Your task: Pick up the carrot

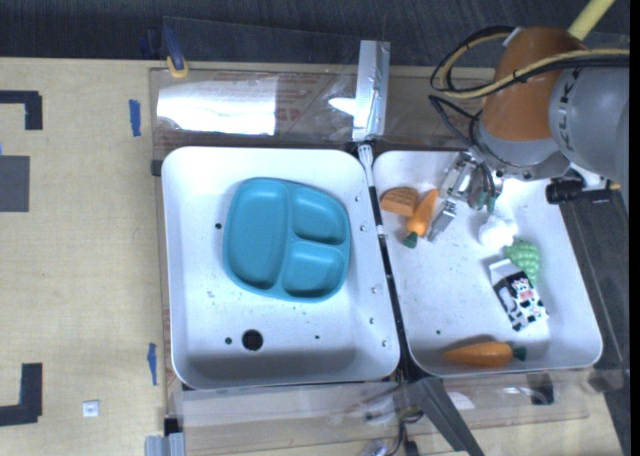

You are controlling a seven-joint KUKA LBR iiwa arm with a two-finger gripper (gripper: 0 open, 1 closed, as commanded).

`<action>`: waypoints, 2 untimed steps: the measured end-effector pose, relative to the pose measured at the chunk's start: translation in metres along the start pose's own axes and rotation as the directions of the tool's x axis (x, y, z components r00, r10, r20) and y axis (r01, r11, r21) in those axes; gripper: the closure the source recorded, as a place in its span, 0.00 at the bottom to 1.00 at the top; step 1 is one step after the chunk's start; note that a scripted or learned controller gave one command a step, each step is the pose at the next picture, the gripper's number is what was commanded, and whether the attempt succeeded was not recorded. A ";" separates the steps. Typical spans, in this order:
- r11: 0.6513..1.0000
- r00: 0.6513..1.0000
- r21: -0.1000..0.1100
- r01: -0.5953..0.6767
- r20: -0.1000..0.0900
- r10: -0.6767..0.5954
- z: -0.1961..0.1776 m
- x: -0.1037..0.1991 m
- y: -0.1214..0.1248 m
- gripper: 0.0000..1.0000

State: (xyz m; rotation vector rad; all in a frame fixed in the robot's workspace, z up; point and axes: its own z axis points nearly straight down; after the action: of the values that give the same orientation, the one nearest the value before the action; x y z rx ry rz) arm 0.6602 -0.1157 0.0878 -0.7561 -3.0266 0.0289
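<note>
We look down on two white bins set side by side on the surface. In the right bin (570,339), the arm's jaws (462,194) hang over the upper left corner, near a small carrot (424,214) that lies just below and to the left of them, its orange body tilted from upper right to lower left and its green end pointing toward the bin's left wall. Whether the jaws stand apart or together we cannot tell; the metal fingers blur into one another from this height, and nothing shows between them. A brown bread-like piece (398,201) touches the carrot on its left side. A second, larger carrot (480,352) lies well apart, along the bin's near wall, its long axis running left to right with the green stub at the right. Between the two sit a green toy (524,256), a black-and-white cow-patterned piece (520,301) and a small white lump (493,233). The left bin (190,274) holds a blue divided plate (287,237). We judge the small carrot the likelier target, being the one beside the jaws; a grasp there would call for closing across its slanted axis, and the bread pressed against it could get in the way.
</note>
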 end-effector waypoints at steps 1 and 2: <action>0.976 0.976 -0.029 -0.216 0.014 0.216 0.001 0.027 0.011 0.00; 0.946 0.946 -0.020 -0.324 -0.005 0.324 0.002 0.017 0.016 0.00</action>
State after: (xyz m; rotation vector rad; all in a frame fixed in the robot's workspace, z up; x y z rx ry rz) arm 0.6529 -0.0933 0.0853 -1.2460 -2.8672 0.0027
